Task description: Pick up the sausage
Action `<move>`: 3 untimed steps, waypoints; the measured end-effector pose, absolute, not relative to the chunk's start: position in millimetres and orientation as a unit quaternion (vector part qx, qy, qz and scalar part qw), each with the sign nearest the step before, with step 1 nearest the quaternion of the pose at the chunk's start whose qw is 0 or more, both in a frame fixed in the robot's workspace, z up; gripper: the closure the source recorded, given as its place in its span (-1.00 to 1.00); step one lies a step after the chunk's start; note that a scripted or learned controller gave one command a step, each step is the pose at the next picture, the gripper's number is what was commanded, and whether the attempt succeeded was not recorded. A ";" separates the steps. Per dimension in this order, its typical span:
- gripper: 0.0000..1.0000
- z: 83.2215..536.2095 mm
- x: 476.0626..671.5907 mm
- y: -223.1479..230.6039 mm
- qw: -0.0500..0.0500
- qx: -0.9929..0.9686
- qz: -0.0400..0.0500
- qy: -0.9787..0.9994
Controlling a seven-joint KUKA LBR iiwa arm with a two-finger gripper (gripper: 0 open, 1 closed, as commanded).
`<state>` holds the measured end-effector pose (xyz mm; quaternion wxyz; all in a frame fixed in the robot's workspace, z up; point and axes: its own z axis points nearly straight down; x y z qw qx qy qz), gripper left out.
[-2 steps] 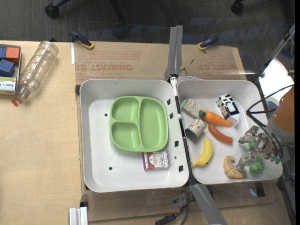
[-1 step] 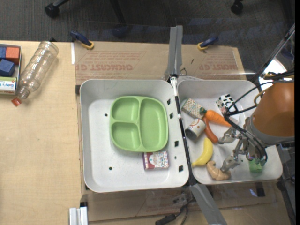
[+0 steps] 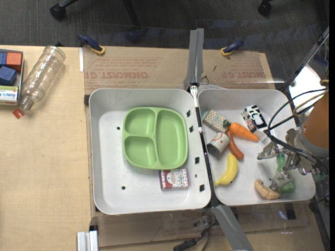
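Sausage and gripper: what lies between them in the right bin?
In the camera view, only bare white bin floor separates the sausage from the gripper; the carrot sits above that stretch.

Arm comes in from the right edge, orange band [image 3: 319,127] showing above the wrist w/ black cables looping over it. Wrist angles down-left. Gripper [image 3: 276,169] hangs low, metal linkage visible; finger state unclear.
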<state>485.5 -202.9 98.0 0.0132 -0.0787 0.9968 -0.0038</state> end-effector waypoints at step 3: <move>-1.00 93.7 486.2 -169.9 0.005 -0.524 -0.002 0.852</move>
